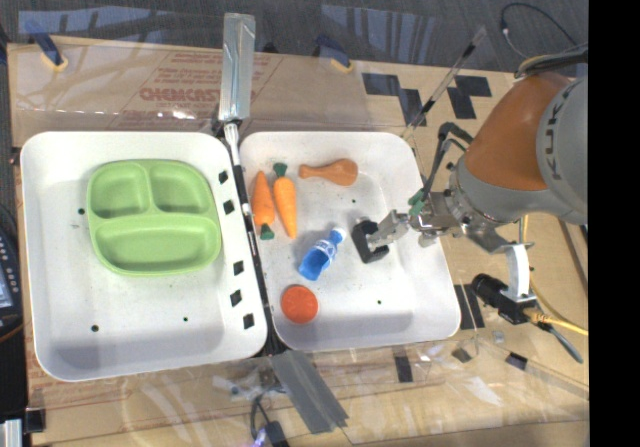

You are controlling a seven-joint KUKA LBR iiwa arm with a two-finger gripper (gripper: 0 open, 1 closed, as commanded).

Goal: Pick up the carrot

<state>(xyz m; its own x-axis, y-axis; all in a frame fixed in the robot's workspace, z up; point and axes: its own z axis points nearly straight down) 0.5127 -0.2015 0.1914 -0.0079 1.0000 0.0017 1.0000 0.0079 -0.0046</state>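
One fixed camera looks down on the table (120, 85) from above at a slant, far enough to take in both white bins (60, 335) side by side. The arm (520, 155) enters from the right; dark floor, somewhat blurred, probably fills the top

In the right bin (400, 310), two carrots (274, 201) lie side by side against the left wall, touching or nearly so, with scant room between them or at the wall. A drumstick (330, 172) lies near their tops, a blue bottle (320, 255) just below-right, an orange ball (299, 303) lower. The gripper (367, 241) sits right of the bottle. Bare floor lies between carrots and gripper.
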